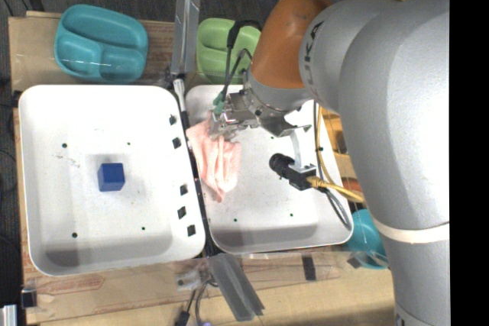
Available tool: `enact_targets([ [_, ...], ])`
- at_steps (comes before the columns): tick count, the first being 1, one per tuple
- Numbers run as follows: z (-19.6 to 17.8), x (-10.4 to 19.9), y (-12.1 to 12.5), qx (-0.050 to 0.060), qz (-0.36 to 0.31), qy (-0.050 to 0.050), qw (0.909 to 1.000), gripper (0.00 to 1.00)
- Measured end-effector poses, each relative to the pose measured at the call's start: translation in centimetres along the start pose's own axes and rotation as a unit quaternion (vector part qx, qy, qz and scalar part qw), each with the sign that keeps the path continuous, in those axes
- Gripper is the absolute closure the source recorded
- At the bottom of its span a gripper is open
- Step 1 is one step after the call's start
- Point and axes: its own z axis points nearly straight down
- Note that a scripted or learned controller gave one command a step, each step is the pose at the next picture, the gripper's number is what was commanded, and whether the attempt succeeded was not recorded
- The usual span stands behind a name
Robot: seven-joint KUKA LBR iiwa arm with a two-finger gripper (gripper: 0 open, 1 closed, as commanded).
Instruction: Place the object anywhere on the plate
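Note:
A pink, crumpled cloth (217, 162) lies along the left wall of the right bin (263, 237). My gripper (228, 118) sits right over the cloth's upper end, touching or nearly touching it; the wrist hides the contact. A small blue cube (111, 176) rests on the floor of the left bin (46, 126), far from the gripper. A teal divided plate (101, 42) stands on the bench behind the left bin. A green plate (216, 46) stands behind the right bin, partly hidden by the arm's orange band.
The big grey arm (382, 111) covers the right side of the right bin. A black cable fitting (290, 170) hangs over that bin's floor. A teal object (365, 237) peeks out at the bin's lower right corner. A metal divider (186, 34) rises between the bins.

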Motion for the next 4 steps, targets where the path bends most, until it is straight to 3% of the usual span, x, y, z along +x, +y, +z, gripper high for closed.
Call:
enact_targets([
  [1, -0.1, 7.1, -2.6, -0.002, -0.006, -0.001, 1.0000, 1.00],
  [2, 4.4, 15.1, -2.3, 0.001, 0.059, 0.000, 0.9983, 1.00],
  [3, 2.2, 20.2, -4.2, -0.001, 0.046, 0.000, 0.9989, 1.00],
  [4, 0.0, 13.3, -2.5, -0.001, -0.041, -0.001, 0.9992, 1.00],
])
